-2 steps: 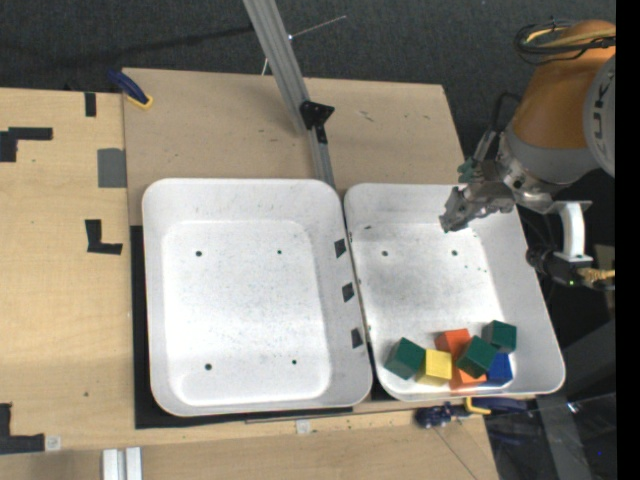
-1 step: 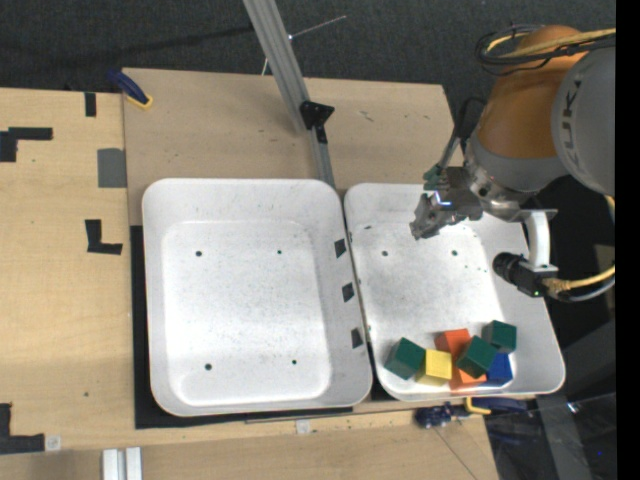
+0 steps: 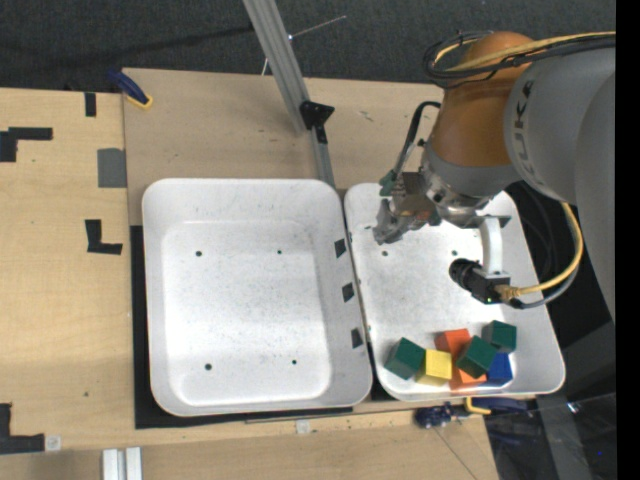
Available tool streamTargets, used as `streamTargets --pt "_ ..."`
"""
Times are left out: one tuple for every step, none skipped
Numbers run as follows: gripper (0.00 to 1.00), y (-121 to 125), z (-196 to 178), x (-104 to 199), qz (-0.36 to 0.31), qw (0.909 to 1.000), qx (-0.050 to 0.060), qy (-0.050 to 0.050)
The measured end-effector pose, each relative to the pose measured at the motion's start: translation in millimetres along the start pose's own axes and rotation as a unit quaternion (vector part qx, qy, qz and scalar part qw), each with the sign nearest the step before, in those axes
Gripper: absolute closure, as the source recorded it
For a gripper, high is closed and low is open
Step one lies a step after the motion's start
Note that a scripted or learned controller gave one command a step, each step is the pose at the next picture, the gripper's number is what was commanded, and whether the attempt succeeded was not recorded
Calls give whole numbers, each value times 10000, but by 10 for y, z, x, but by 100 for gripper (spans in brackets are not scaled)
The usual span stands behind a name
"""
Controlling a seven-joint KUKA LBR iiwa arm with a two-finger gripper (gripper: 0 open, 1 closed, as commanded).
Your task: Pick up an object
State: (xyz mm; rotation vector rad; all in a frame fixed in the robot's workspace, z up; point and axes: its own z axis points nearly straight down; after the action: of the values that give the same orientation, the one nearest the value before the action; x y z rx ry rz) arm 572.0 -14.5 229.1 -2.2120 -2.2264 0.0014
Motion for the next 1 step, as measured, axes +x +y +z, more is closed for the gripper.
streamTargets --pt "100 -79 -65 590 -10 10000 -7 4"
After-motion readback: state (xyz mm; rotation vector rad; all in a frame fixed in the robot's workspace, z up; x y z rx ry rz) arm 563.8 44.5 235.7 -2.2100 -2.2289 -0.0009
